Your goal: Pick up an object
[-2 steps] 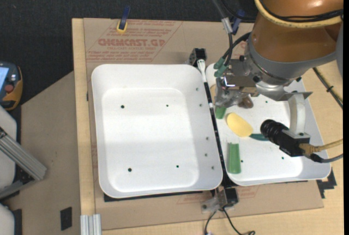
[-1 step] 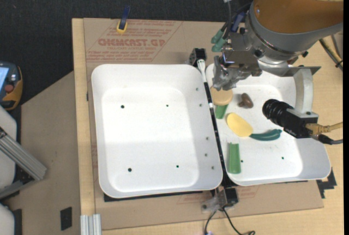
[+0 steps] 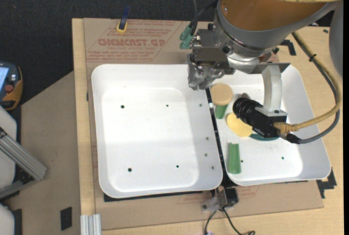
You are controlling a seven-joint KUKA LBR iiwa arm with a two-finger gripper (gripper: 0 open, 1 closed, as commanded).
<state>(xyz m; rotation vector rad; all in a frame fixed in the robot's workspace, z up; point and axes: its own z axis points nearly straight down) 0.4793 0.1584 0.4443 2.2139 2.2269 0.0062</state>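
Note:
My gripper (image 3: 198, 80) hangs over the back left corner of the right bin (image 3: 305, 157), close to the wall shared with the left bin. Just right of it and in front lies a green object with a tan round cap (image 3: 221, 95). A pale yellow disc (image 3: 236, 125) rests further forward, partly under the black sensor mount. A dark teal piece (image 3: 266, 139) peeks out beside the disc. A green bar (image 3: 233, 157) lies lengthwise near the front of that bin. Nothing is seen between the gripper's tips.
The left bin (image 3: 147, 136) stands beside the right one on a brown cardboard sheet (image 3: 136, 43). A small blue and yellow clip (image 3: 123, 21) sits at the sheet's back edge. The arm's bulk covers the right bin's back.

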